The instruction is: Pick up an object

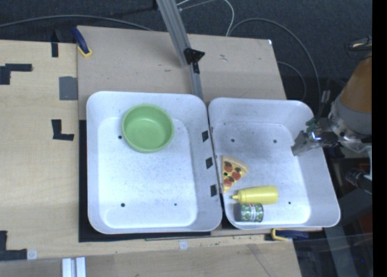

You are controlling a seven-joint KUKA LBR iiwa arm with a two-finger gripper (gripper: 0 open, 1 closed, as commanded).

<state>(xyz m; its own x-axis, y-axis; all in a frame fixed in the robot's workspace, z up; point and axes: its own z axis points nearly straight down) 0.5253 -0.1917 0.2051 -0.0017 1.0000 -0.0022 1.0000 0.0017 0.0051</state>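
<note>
arm: enters from right | gripper (304, 143): low, pointing left

1. No text, brand, number or sign can be read anywhere in the camera view
2. The small can (248, 212) in the right bin (302, 112) has a printed wrapper, green and dark, but the print is too small and blurred to make out
3. The yellow squeeze bottle (256, 195) beside it shows no legible label
4. The dark tape marks (59, 130) on the wooden bench (36, 167) are plain shapes, not letters
</note>
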